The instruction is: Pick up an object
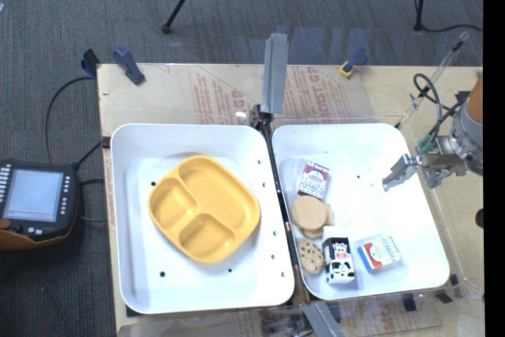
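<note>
The gripper (400, 173) is hovering over the right bin (410, 146), approaching; whether it is open or closed, I cannot tell. Nothing is picked yet. The milk carton (339, 260) is lying below-left, so it needs lowering there.

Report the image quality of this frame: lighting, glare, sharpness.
Camera view: lighting is even and diffuse, shadows soft; the white right bin looks bright without hiding its contents; the yellow tray is crisp; the end effector at the right looks slightly soft; small box labels are too small to read.
</note>
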